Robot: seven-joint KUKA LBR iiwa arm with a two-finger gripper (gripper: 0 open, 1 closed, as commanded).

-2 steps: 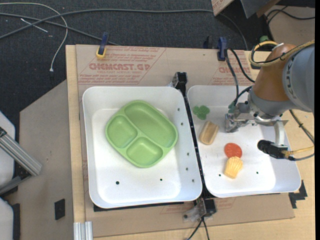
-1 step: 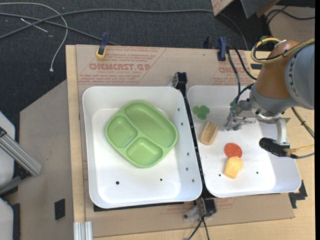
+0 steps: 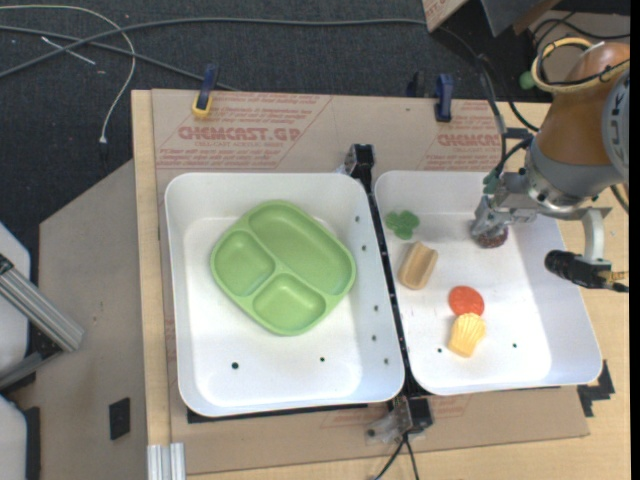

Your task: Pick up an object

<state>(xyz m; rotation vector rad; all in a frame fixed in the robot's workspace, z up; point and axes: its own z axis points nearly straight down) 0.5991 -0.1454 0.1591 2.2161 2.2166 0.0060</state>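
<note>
So far nothing is lifted, as we judge it. Nearest us in the right bin (image 3: 560,363), toward its front edge, lie a yellow ridged piece (image 3: 466,335) and an orange-red round piece (image 3: 465,300) touching it. Farther back sit a tan block (image 3: 417,265) and a small green piece (image 3: 402,224) by the left wall. At the far edge our end effector (image 3: 492,230) is down on a dark reddish object (image 3: 489,236); its grip we cannot tell. The left bin (image 3: 200,368) carries a green divided plate (image 3: 283,266).

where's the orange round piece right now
The orange round piece lies in the right bin, touching the yellow piece just below it, right of the tan block.
</note>
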